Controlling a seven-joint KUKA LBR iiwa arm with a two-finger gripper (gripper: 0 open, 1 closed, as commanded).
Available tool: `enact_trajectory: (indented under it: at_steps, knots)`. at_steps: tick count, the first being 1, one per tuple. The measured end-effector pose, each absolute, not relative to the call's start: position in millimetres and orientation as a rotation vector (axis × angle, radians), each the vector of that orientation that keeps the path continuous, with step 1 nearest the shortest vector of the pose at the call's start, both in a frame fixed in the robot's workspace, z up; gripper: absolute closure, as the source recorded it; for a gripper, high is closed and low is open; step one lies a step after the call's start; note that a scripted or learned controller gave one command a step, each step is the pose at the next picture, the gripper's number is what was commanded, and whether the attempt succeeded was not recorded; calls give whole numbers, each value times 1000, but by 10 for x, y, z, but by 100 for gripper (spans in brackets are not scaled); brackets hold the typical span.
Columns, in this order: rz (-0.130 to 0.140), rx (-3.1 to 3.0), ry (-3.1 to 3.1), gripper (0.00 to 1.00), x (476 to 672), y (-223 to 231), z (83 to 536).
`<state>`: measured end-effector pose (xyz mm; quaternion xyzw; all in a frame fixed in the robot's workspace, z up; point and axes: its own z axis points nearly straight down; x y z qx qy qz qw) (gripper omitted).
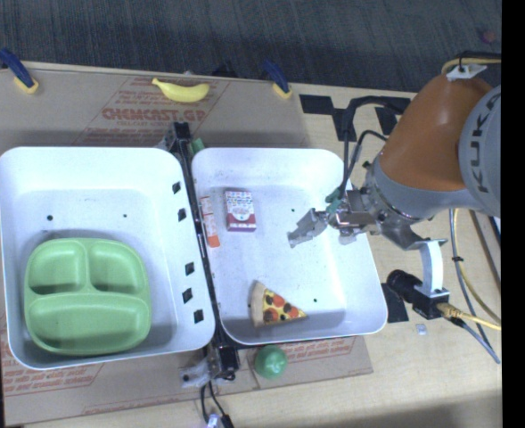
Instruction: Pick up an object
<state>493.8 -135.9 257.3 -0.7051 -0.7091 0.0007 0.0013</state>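
Tool [303,230] hovering mid-right in frame, grip state unclear; box [240,209] lying just left of it, long axis running up-down, pizza [274,306] lower-left.

From my station I can read red block lettering on the flattened cardboard sheet [137,114] lying under the 2 white bins: it looks like "CHEMCAST GP", though the last letters are partly covered by the yellow banana [181,88] resting across them. More red print runs along the cardboard's left and bottom edges, too small for me to make out. On the grey arm [485,150] at the right, large dark letters run down the casing, reading "KUK", cut off at the frame's side. The small red-and-white box [239,210] in the right bin carries a printed label, but I cannot read it.
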Motion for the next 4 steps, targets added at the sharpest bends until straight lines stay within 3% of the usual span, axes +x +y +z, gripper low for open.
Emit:
enact_trajectory:
  at_steps: [1,2,3,4]
  knots:
    - [2,-2211,-2227,0,4763,-1250,913]
    - [2,-2205,-2235,100,4775,-1251,1015]
    - [-4,-2215,-2231,100,4780,-856,2149]
    - [2,-2217,-2224,100,5478,-1331,1980]
